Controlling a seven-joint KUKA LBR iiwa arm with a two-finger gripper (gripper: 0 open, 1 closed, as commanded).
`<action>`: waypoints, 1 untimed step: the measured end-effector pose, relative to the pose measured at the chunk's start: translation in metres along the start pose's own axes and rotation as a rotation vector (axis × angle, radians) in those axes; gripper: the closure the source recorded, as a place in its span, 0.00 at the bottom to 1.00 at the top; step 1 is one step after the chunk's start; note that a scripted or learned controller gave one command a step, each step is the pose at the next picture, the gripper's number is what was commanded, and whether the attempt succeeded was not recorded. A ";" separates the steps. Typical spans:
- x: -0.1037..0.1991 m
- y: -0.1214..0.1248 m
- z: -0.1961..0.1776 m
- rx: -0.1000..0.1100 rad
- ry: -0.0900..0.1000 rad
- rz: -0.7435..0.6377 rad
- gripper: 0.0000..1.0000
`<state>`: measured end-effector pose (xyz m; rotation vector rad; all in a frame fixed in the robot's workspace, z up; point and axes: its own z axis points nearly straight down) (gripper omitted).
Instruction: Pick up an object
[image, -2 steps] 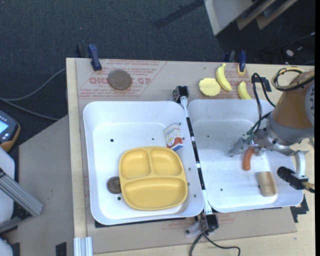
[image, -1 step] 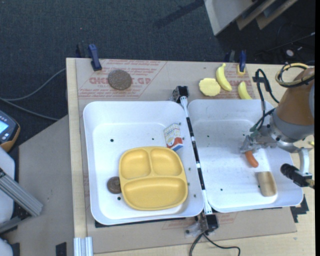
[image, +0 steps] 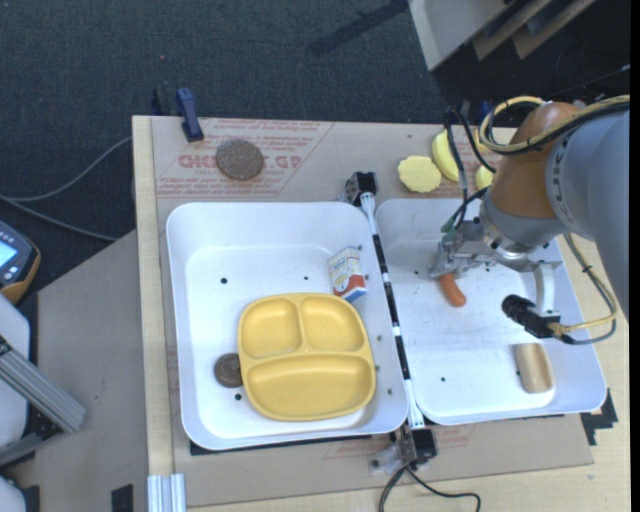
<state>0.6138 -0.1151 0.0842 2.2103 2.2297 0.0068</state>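
Note:
A small orange sausage-shaped piece (image: 455, 291) lies in the right bin (image: 470, 385), near its upper left. My gripper (image: 458, 262) hangs right above its upper end, very close to it or touching it; I cannot see which. A tan bread-like roll (image: 534, 367) lies at the right bin's lower right, apart from the gripper. In the left bin (image: 200, 300) sit a yellow divided plate (image: 303, 355), a small white, red and blue carton (image: 347, 272) by the right wall, and a brown disc (image: 229, 370) at the plate's left edge.
On the bench behind the right bin lie yellow foam-like pieces (image: 420, 173). A brown round disc (image: 240, 158) rests on the cardboard behind the left bin, with a blue clamp (image: 187, 113) at the bench's back edge. The bins' shared wall (image: 390, 310) runs just left of the gripper.

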 end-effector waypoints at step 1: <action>0.081 -0.001 -0.107 -0.006 0.000 0.000 1.00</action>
